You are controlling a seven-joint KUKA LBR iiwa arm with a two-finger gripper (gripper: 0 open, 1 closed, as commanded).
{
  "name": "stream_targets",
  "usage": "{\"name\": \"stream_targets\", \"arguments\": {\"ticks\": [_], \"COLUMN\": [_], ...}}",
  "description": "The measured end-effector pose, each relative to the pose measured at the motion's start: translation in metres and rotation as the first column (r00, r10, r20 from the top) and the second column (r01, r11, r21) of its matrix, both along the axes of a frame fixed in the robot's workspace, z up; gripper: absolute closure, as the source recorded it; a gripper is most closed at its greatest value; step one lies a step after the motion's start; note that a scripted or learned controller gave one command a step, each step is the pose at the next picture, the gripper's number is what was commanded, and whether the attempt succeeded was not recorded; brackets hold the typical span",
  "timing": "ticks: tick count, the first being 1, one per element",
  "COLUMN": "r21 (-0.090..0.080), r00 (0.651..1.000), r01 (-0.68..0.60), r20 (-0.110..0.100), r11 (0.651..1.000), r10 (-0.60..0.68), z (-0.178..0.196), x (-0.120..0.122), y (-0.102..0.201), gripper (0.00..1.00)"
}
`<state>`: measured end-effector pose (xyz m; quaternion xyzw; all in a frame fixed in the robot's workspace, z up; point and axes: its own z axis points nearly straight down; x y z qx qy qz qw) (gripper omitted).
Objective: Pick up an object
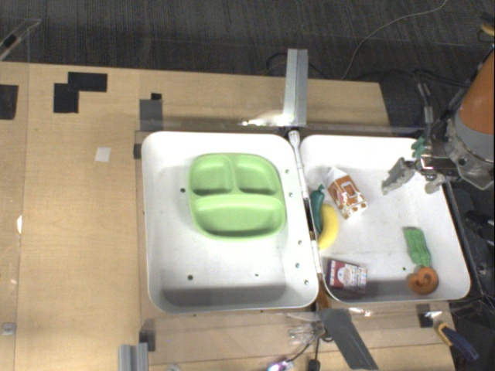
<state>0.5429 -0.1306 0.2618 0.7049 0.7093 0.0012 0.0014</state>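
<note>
- Reaching in from the right, my pincer (414, 175) hangs over the upper right part of the right bin (387, 149), near its far right wall.
- Two grey fingers (396, 173) point left and downward, spread apart, with bare white bin floor showing between them. Nothing sits between them.
- Behind the pincer, my wrist shows a small green mark, and my orange band (478, 103) sits at the right edge of the view.
- Nearest to my pincer, to its left, lies a small orange and white packet (346, 195), tilted, apart from my fingers.
- Just below and left of that packet is a yellow banana (329, 226), lying close to the bin's left wall, with a dark green item (315, 204) beside it against the same wall.
- Below my pincer, by the right wall, lies a green oblong object (417, 246), and just below it a round orange object (422, 280) in the near right corner.
- Along the near wall, toward the left, lies a dark red and white carton (346, 275).
- Across the divider, the left bin (166, 230) holds a light green divided tray (235, 194), with two small compartments at the far side and one long one at the near side.
- Both bins rest on a pale wooden bench (69, 207).
</note>
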Motion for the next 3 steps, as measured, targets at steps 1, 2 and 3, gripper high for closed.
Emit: {"name": "stream_targets", "arguments": {"ticks": [1, 2, 3], "r21": [0.000, -0.003, -0.003], "r00": [0.994, 0.983, 0.982], "r01": [-0.111, -0.184, -0.186], "r20": [0.000, 0.009, 0.016], "r11": [0.994, 0.983, 0.983], "r10": [0.111, 0.184, 0.186], "z": [-0.077, -0.172, -0.159], "x": [0.067, 0.088, 0.091], "y": [0.039, 0.027, 0.029], "gripper": [0.00, 0.00, 1.00]}}
